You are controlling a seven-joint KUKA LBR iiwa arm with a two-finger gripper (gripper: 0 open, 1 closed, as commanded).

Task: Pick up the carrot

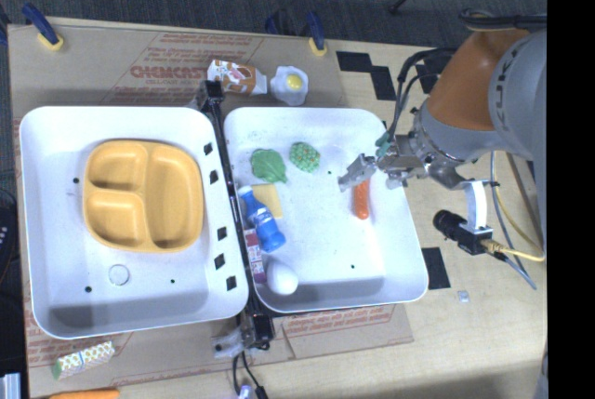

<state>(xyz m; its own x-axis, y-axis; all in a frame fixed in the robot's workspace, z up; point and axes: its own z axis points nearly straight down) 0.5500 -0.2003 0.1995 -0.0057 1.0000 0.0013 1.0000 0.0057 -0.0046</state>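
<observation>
Carrot [361,200] lies in the right bin [400,248], toward its right side, long axis running roughly top-to-bottom in the view, bare white floor around it. Looks like a small toy veg: prob. light, stiff, smooth plastic, so likely a bit slippery and apt to roll or skid if nudged on one side. Not fragile. Best grip, imo: across the narrow width near mid-length, fingers straddling the short axis; the tapered ends would squirt out.

Hand [364,170] sits just above the carrot's upper end, touching or nearly so; can't tell which. One metal finger juts out to the left. Whether the hand is spread or pressed together can't be told from this angle, and nothing is visibly pinched.

Arm [483,104] comes in from the right over the bin wall, orange band above the wrist, wrist angled down and leftward toward the bin floor, cables trailing over the table [465,323].

Green pieces [304,155] and the blue bottle [262,222] lie well apart to the left, no obstruction.
</observation>
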